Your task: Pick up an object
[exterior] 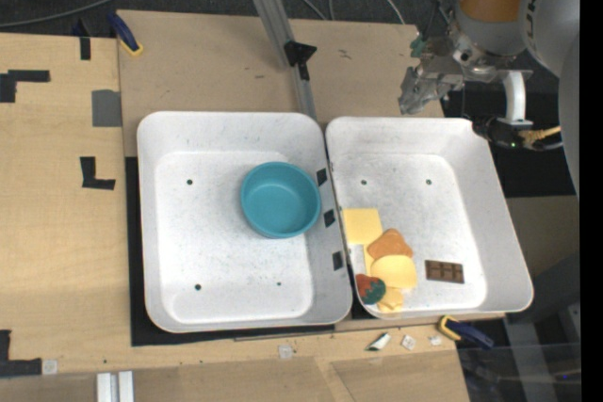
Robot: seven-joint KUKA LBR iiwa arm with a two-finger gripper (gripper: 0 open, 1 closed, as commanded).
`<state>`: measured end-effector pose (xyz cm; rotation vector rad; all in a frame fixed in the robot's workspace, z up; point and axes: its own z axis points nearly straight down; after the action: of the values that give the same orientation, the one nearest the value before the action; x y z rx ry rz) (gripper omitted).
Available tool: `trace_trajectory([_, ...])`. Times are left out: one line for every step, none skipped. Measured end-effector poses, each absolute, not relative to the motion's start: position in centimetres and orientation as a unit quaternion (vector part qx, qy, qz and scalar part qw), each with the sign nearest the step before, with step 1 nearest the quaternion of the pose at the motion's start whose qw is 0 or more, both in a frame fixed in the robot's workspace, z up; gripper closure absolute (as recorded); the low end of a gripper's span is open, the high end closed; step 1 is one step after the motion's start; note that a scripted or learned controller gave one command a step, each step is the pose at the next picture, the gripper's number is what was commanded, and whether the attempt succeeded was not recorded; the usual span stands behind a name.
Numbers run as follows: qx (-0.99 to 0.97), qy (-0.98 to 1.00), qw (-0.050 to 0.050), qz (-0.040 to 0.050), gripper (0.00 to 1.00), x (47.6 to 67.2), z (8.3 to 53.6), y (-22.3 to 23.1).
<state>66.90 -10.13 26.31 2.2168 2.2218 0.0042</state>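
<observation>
Your candidates sit in the right bin [490, 202]: a yellow square [361, 224], an orange piece [389, 246], a paler yellow piece [396, 272] and a small red and green bit [369, 288] bunched at its near left corner (several touching or overlapping), with a brown chocolate bar [444, 272] lying just apart to their right. The left bin [170, 202] holds a blue bowl [279, 199], upright, near its middle. The gripper [415, 96] hangs above the far rim of the right bin, well away from the pile, nothing between its fingers, which look slightly parted.
</observation>
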Motion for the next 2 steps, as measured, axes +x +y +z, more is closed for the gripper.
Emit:
trace_trajectory([0.705, 0.709, -0.001, 0.0001, 1.0, 64.8, 26.6, -5.2])
trace_trajectory([0.705, 0.709, -0.002, -0.0011, 1.0, 63.0, 24.8, -0.2])
